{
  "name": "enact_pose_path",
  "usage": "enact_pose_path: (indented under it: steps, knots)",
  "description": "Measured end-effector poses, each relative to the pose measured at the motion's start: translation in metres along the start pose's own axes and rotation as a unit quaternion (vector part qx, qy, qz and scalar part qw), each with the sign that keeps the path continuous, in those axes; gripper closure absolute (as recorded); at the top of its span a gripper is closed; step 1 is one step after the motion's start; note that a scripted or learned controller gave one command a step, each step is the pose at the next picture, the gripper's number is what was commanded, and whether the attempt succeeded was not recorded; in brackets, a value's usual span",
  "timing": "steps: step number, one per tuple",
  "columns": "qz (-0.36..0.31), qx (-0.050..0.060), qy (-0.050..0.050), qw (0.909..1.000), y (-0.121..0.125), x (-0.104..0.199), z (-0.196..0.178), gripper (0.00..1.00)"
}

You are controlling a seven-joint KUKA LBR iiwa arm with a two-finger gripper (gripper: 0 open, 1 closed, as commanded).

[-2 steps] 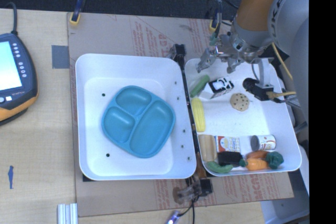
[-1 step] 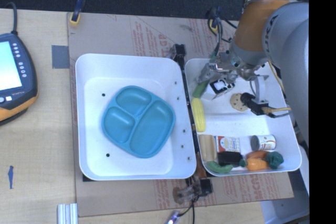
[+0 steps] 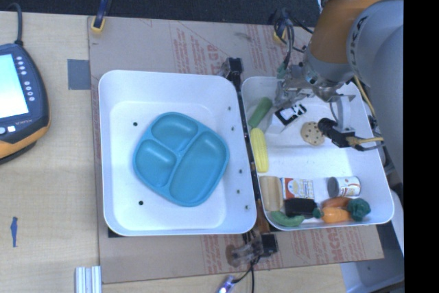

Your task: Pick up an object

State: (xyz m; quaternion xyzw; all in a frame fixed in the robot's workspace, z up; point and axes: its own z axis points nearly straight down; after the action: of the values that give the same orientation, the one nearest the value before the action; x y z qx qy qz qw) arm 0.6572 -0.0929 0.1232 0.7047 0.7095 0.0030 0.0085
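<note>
My gripper [image 3: 291,108] hangs over the back of the right bin [image 3: 374,147], just right of a green pod-shaped toy [image 3: 260,111]. A yellow corn cob [image 3: 258,149] lies along the bin's left wall. A round tan cookie [image 3: 313,133] rests to the right of the gripper. Along the front of that bin lie a tan block [image 3: 270,193], a white-and-red carton [image 3: 298,186], a small can [image 3: 343,186], a black piece [image 3: 300,206], an orange toy [image 3: 335,214] and green toys [image 3: 359,208]. Nothing shows between the gripper's fingers.
The left bin [image 3: 116,147] holds a blue divided plate [image 3: 181,158]. A teach pendant [image 3: 19,99] sits at the far left on the bench. The grey arm with its orange band [image 3: 339,24] fills the upper right over the right bin.
</note>
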Motion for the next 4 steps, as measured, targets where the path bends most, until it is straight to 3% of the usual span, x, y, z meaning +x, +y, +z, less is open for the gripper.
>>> enact_pose_path:
  steps: [1,2,4]
  knots:
    - [0.001,0.001,0.001,1.0,-0.03,-0.024,0.013,1.0]
    - [0.002,0.01,0.004,0.9999,-0.06,-0.031,-0.013,1.0]
    - [0.0,0.012,0.003,0.9999,-0.06,-0.033,-0.033,1.0]
